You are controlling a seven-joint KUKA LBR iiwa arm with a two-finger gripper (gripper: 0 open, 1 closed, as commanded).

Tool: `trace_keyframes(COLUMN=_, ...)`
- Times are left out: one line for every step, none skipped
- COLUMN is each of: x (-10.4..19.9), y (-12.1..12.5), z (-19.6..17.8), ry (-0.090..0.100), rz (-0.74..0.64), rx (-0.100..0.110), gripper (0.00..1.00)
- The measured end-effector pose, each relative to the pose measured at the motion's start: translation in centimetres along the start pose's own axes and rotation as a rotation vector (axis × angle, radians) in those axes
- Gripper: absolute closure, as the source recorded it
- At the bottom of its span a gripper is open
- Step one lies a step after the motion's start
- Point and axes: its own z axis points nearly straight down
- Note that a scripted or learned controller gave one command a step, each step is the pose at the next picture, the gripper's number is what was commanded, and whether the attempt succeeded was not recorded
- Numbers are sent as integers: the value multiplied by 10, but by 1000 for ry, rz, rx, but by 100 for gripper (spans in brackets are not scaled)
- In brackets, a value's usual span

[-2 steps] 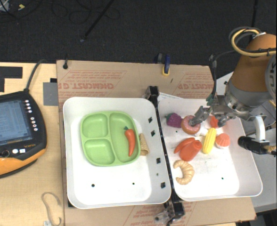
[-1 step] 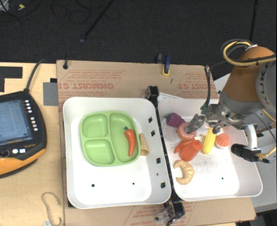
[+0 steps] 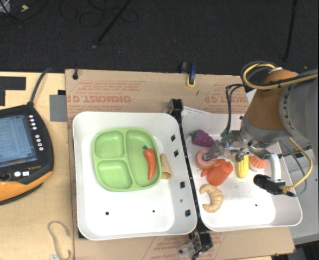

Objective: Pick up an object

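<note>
- Cardboard covered the bench [image 3: 121,91], and on it two shallow white plastic bins sat side by side, the left bin [image 3: 89,199] and the right bin [image 3: 279,213], against a dark floor strewn with cables.
- A lime-green divided plastic tray [image 3: 113,161] lay in the left bin, with a red toy chilli pepper [image 3: 150,162] in the compartment nearest the bin's right wall and a small tan corn-like piece [image 3: 165,166] just beside the tray's right rim.
- Toys crowded the middle of the right bin: a purple grape bunch [image 3: 202,138], a pink ring-shaped doughnut [image 3: 206,157], an orange-red plastic cup [image 3: 220,173], a yellow block [image 3: 242,166] and a tan croissant [image 3: 213,197] nearer the front edge.
- The two-finger gripper [image 3: 227,148] hung low over the doughnut and cup; whether it was open, or had hold of anything, I could not tell.
- The toys looked light, stiff and smooth, likely slippery; the cup's rim or the croissant's narrow middle seemed the surest holds.
</note>
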Motion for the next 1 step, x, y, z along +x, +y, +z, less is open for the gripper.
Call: trace_keyframes(x=1, y=4, z=8, ry=0, rz=2, rx=-12, gripper=0)
